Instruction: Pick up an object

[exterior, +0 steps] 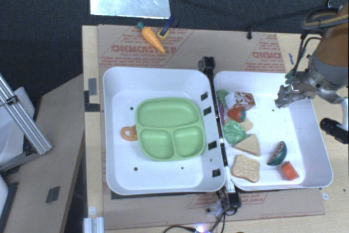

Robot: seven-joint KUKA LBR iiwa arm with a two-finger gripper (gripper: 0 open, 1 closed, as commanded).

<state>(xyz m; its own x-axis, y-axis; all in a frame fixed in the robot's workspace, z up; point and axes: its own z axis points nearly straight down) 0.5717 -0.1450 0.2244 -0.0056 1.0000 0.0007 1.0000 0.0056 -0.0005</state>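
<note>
Hovering at the right bin's [322,144] far right edge, the gripper [284,96], grip state untellable, has the toys [240,117] toward the bin's left wall.

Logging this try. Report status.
Pincer over right bin, nothing seen held. Toy food along bin's left side, untouched. Path clear.

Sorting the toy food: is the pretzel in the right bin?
No, the pretzel lies in the left bin, beside the green tray.

one fixed camera looks down at a slant over both bins [163,76].
</note>
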